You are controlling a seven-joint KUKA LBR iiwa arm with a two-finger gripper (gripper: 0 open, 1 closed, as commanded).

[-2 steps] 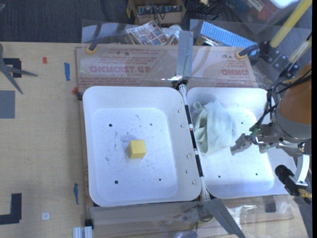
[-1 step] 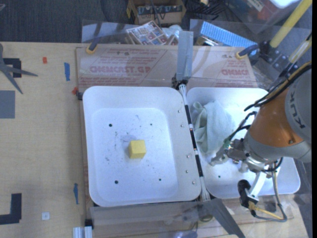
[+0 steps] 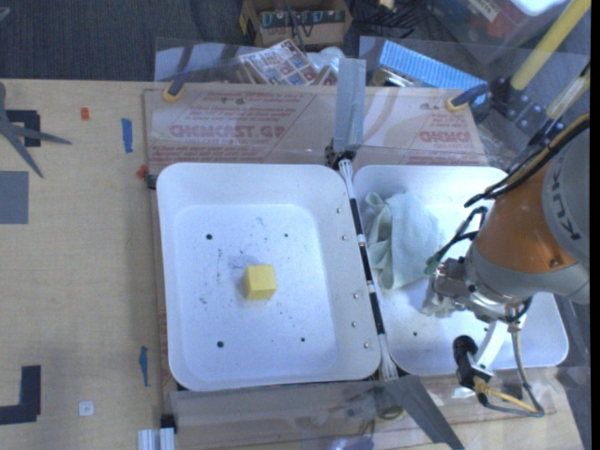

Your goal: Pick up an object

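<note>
A yellow block [image 3: 261,281] is sitting near the middle of the left bin [image 3: 187,195]. A pale cloth [image 3: 401,237] is lying against the right bin's [image 3: 553,340] left wall, and the gripper [image 3: 441,298] is hovering just beside it; can't tell its state.

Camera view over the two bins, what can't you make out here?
- Pincer: whether open or shut, hidden under the arm's wrist.
- Pale cloth in the right bin: its right part is covered by the arm.
- Dark specks around the yellow block in the left bin: too small to identify.
</note>
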